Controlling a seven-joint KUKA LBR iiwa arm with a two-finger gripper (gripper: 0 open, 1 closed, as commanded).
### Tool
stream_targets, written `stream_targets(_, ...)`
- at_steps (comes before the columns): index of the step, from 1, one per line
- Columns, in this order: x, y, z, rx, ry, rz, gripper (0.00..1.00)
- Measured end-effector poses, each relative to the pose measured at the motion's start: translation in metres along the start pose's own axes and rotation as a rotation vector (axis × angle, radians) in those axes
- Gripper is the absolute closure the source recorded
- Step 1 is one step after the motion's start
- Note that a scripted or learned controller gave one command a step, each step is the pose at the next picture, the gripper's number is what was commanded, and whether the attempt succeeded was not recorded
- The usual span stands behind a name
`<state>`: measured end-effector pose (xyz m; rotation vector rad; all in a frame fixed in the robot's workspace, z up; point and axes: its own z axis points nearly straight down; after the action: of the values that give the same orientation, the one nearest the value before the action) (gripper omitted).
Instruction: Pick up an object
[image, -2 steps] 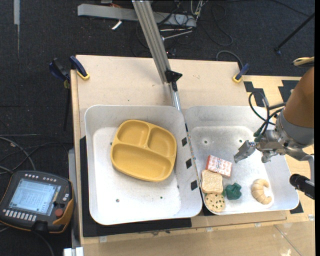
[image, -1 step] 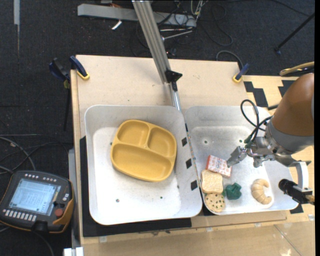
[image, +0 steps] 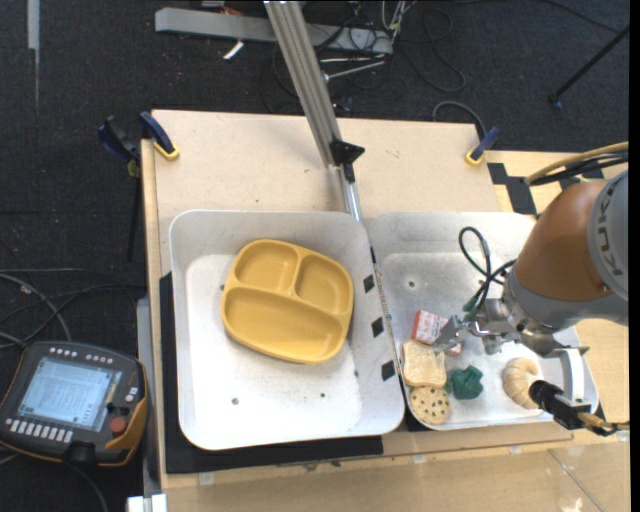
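The right bin holds several small items along its near side. A red and white packet lies beside a slice of toast. Below them is a round dotted cracker. A green lump and a pale bagel-like ring lie further right. My gripper hangs low over this cluster, just right of the packet and above the toast and green lump. Nothing is visibly held between its fingers.
A yellow divided plate lies in the left bin. A slanted metal pole crosses the bench top toward the bins' divide. The arm's orange band overhangs the right bin's right side. A teach pendant sits off the bench at left.
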<state>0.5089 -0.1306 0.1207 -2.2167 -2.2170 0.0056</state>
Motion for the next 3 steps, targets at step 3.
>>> stream_targets(3, -0.004, 0.003, -0.100, -0.012, -0.004, -0.003, 1.00)
